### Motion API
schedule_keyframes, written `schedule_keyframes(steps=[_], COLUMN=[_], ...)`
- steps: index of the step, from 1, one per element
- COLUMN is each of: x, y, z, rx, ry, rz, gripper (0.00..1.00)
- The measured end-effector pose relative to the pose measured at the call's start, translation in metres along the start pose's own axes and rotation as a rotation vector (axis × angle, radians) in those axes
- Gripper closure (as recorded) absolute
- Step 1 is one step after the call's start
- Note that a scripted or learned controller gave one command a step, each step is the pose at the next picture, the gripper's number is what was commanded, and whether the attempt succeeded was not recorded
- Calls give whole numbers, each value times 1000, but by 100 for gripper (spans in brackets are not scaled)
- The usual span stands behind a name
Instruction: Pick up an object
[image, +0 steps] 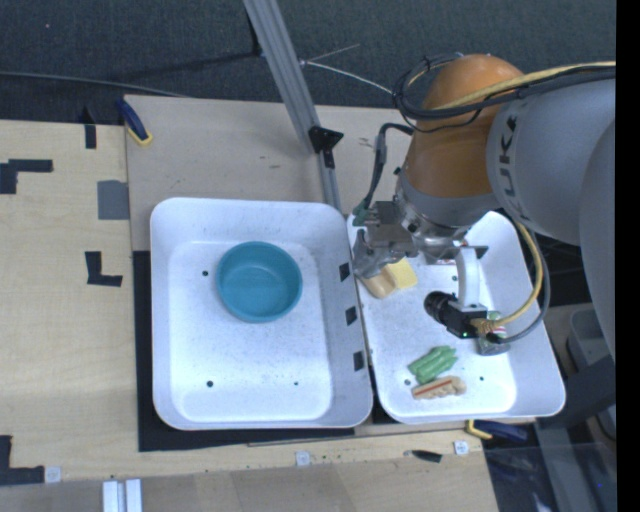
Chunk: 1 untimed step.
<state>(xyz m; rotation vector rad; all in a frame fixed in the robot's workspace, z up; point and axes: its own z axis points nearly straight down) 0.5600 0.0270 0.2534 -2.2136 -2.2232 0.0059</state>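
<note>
Poised low over the right bin (530, 385) at its upper-left corner, gripper (378, 262) right above a yellow block (390, 279) that juts out toward lower right, grip state impossible to tell, green piece (432, 362) and orange piece (440, 388) farther down.

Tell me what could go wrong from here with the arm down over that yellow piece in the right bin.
The gripper sits at the yellow piece, right beside the right bin's left wall, so the piece might get pushed against the wall instead of being lifted. The green item and the orange item lie close together, which could make a later pick of either one harder.
</note>
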Motion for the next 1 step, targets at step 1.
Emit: schedule_keyframes(steps=[1], x=[42], y=[-24], z=[4], rx=[-1], ry=[0], rz=[-1], gripper=[100])
